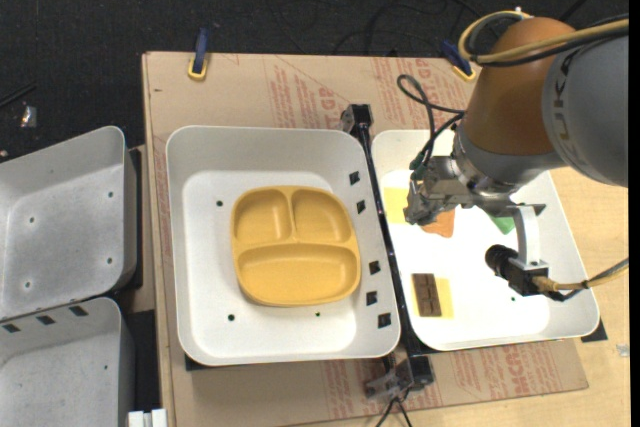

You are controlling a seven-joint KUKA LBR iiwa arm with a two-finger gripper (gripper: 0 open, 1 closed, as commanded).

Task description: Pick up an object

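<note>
Claw [424,207] of mine hovers over the orange piece [440,226] near the right bin's [570,325] left edge; grip unreadable, nothing lifted yet.

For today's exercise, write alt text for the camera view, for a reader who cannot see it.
Seen from above, a grey and orange robot arm reaches over the right white bin, its gripper low above an orange object near a yellow and brown block. The left white bin holds a yellow divided plate.
</note>
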